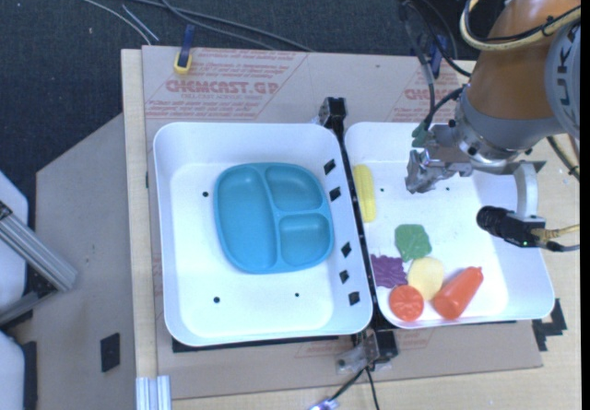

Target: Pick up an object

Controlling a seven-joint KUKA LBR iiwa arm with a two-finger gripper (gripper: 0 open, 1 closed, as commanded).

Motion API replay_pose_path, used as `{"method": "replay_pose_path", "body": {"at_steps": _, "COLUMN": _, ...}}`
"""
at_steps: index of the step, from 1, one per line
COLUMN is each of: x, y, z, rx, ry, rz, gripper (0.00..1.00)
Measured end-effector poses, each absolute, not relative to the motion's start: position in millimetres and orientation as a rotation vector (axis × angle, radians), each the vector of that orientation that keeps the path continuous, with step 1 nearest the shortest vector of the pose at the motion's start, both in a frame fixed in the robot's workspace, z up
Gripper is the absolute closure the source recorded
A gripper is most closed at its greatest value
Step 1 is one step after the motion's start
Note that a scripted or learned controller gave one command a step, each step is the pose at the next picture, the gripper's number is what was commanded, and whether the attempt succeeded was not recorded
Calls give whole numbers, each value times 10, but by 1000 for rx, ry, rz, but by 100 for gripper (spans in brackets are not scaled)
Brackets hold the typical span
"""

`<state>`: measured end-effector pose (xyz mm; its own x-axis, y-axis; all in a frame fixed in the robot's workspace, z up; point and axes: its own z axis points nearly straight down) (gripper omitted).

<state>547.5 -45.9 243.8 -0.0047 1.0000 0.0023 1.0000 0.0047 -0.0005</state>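
Single-arm station, viewed from above. The right bin [456, 219] is serving as the reference landmark for all positions.

The arm [521, 67], grey with an orange band, is reaching in over the far right corner of the right bin. The gripper [426, 176] is hanging above the far half of the right bin, over bare white floor and apart from every item. Whether it is released or clenched cannot be told from this angle, and nothing is showing in its grasp.

The candidate objects are all lying inside the right bin. A yellow elongated piece [366, 193] is resting along its left wall. A green piece [412, 240] is sitting near its centre. A purple piece [387, 268], a pale yellow piece [427, 275], a red round piece [406, 303] and an orange tapered piece [458, 292] are crowding together along its near edge, several of them touching.

The left bin [184, 288] is adjoining the right bin's left wall and is carrying a blue divided plate [274, 216]. Both bins are sitting on the tabletop [230, 67], which is covered with printed brown sheet beyond the right bin's far edge.
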Motion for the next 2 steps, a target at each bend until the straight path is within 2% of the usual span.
{"method": "replay_pose_path", "body": {"at_steps": 1, "x": 5450, "y": 82, "z": 2505, "rx": -2214, "ry": -2228, "rz": -3, "gripper": 100}}
{"method": "replay_pose_path", "body": {"at_steps": 2, "x": 5505, "y": 559, "z": 2480, "rx": -2215, "ry": -2226, "rz": -2, "gripper": 100}}
